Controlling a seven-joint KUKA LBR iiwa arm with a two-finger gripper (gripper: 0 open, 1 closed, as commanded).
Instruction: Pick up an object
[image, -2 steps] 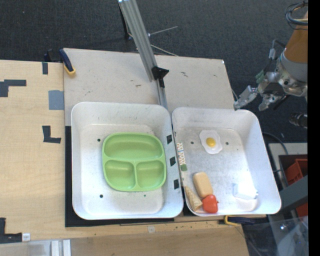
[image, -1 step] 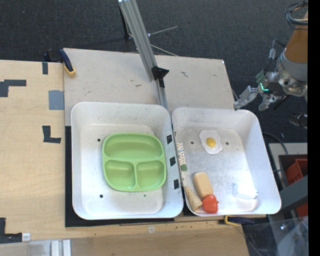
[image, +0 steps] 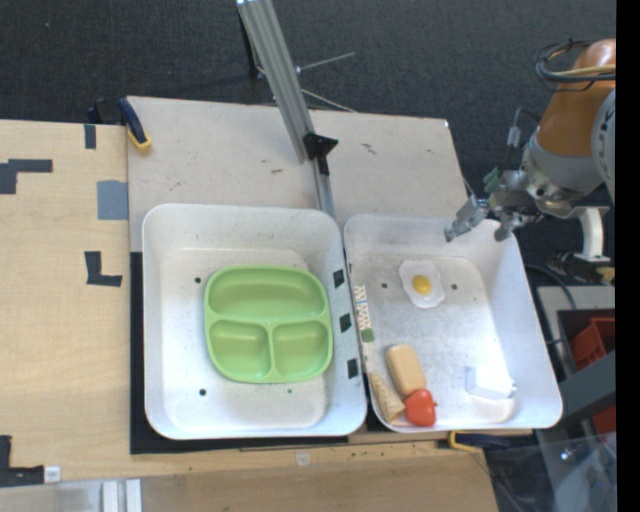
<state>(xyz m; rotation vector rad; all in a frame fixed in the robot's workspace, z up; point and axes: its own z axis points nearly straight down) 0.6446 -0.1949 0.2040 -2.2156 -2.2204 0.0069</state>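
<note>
Nearest us, at the front edge of the right-hand shallow white bin (image: 520, 300), we list a small round red toy tomato (image: 421, 408), touching the lower end of a tan bread-roll-shaped block (image: 405, 368). Beside these, along the bin's left wall, we note a brown cracker-like strip (image: 385, 398). To the right, by the front right corner, lies a small pale crumpled white piece (image: 490, 384).

Further back in the same bin we record a flat white fried-egg toy with a yellow yolk (image: 423, 284), lying apart from the other items.

In the left-hand shallow white bin (image: 160, 300) we enter one light green plastic plate with three compartments (image: 268, 323), resting near the middle.

Further still, over the back right corner of the right bin, we find the two-finger gripper (image: 482, 220) on the grey arm with its orange band (image: 575, 120). Its fingers stand spread apart, with nothing between them.

At the far end, a grey metal pole (image: 285, 90) slants across the bench.
</note>
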